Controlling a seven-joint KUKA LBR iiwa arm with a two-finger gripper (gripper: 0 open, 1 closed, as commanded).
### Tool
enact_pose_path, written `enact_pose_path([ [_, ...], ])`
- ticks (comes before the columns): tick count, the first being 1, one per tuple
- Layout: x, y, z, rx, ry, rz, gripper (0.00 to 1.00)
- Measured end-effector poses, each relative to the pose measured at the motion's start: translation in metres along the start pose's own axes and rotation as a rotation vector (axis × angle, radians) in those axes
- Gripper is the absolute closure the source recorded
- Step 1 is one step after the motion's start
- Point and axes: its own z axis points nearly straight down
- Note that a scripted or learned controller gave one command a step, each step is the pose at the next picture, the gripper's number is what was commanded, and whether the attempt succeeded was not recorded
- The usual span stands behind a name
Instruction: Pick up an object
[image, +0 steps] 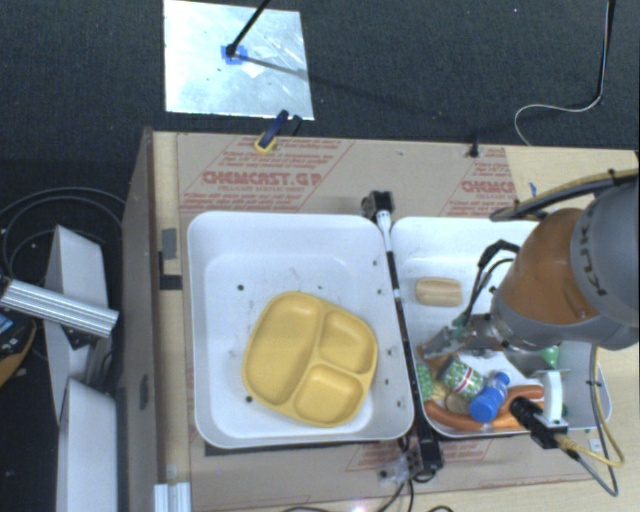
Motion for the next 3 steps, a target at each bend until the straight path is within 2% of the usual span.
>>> enact_pose_path([
  [1,-0.029,0.051,0.002,0.010,0.003,-0.004,0.00],
  [2,0.000,0.037,0.002,0.007,-0.001,-0.001,0.00],
  [3,0.002,0.018,0.001,0.002,0.000,0.000,0.00],
])
